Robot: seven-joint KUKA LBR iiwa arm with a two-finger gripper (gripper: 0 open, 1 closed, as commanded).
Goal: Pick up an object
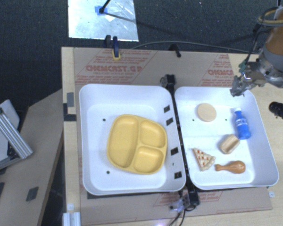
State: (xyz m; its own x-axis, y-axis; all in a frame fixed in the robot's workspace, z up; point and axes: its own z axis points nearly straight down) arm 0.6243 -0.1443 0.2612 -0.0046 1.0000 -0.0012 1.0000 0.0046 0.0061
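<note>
Bench (47, 121) carrying two white bins, left bin (92, 112) holding a yellow divided tray (137, 144). Gripper (237, 89) poised over right bin's (262, 140) far rim, finger state impossible to tell. Just below gripper: blue bottle (241, 124); below-left: round cracker (206, 112), bread roll (229, 144), pizza slice (203, 158), drumstick (231, 166).

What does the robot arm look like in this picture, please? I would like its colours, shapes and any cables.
The arm enters at the upper right. It has rounded grey segments, and above the wrist sits a wide orange band. A dark cable loops around the band's upper part. The gripper at the end is small, metallic grey and dark, and looks blurred.
</note>
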